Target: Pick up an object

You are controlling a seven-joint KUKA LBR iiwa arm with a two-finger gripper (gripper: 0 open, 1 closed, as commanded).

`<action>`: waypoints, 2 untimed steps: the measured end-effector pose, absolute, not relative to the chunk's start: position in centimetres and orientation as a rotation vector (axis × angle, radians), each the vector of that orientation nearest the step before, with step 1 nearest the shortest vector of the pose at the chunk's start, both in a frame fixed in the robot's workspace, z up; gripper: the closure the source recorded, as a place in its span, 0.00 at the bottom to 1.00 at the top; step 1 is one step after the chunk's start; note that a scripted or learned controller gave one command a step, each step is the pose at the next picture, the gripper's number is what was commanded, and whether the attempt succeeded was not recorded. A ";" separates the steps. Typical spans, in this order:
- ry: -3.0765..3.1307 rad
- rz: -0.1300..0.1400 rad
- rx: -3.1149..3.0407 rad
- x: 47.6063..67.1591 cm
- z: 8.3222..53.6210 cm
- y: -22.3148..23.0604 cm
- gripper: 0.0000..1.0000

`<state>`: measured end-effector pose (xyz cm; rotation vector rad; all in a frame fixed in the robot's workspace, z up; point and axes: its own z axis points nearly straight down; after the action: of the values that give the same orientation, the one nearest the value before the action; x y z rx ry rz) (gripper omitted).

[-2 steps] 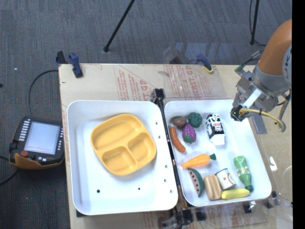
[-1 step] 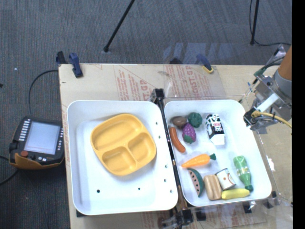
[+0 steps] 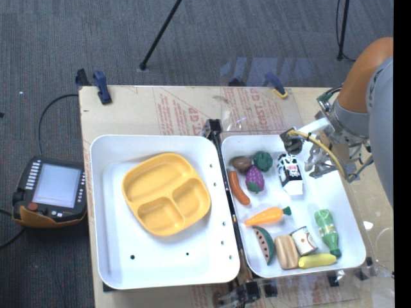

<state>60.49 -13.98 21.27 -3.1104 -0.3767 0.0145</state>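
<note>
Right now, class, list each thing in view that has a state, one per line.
Yellow divided plate: upright, nothing in its compartments.
Green bottle: lying on its side.
Milk carton: tipped over.
Small can: lying tilted.
Pendant screen: lit.

Dark grey carpet floor (image 3: 58, 37) (tripod legs (image 3: 164, 27) standing) behind the wooden bench (image 3: 160, 104).

My claw (image 3: 319, 154) hangs over the right bin (image 3: 343, 201), just right of the milk carton (image 3: 291, 172); the yellow plate (image 3: 166, 193) lies well left.
</note>
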 end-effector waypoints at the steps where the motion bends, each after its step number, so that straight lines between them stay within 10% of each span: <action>1: -0.417 0.000 -3.108 63.1 25.3 -8.8 1.00; 2: -0.321 0.004 -3.120 59.9 28.6 -8.5 1.00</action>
<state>59.94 -8.55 28.64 -3.1197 -0.3206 0.0042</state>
